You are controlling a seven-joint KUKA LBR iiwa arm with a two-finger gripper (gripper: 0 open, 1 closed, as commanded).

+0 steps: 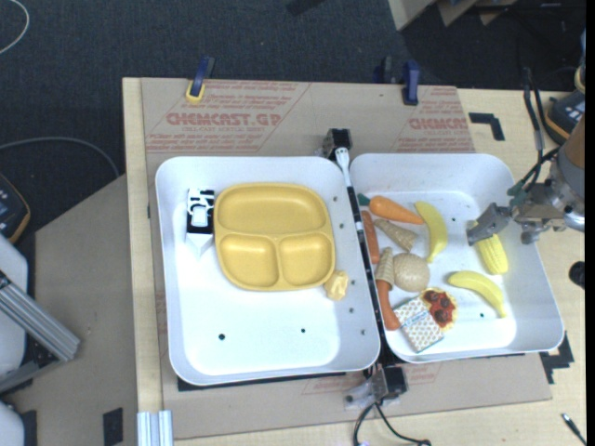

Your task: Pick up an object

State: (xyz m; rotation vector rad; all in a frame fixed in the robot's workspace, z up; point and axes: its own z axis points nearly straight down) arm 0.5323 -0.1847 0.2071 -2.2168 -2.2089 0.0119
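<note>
The right bin [521,328] holds several toy foods: a carrot [395,210], a curved banana [433,229], a second banana [479,288], a short yellow corn-like piece [493,253], a beige round piece [409,270], a pizza slice [440,307] and a checked wafer [419,326]. My gripper [507,229] hangs over the bin's right side, just above the corn-like piece. Its two grey fingers are spread apart, open, with nothing between them. The arm comes in from the right edge.
The left bin [260,342] bears a yellow divided plate [274,235], a small yellow piece [337,286] beside it and a black-and-white item [198,212] at its left. Thin orange sticks [372,240] lie along the right bin's left wall. Clamps sit on the bench's far edge.
</note>
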